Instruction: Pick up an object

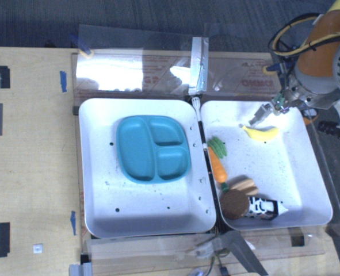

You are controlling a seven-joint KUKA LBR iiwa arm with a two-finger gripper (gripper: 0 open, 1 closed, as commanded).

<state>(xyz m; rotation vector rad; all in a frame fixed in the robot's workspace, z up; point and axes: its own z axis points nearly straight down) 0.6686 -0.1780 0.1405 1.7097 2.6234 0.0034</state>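
No writing can be read anywhere. A yellow banana (262,133) lies near the far wall of the right bin (308,171), open floor around it. The end effector (260,116) hangs just above its left end; whether it is spread or pressed together cannot be told. A carrot (217,161) lies by the left wall.

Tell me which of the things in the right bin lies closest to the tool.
The yellow banana, just below the tool at the bin's far end; the carrot and brush lie farther away.
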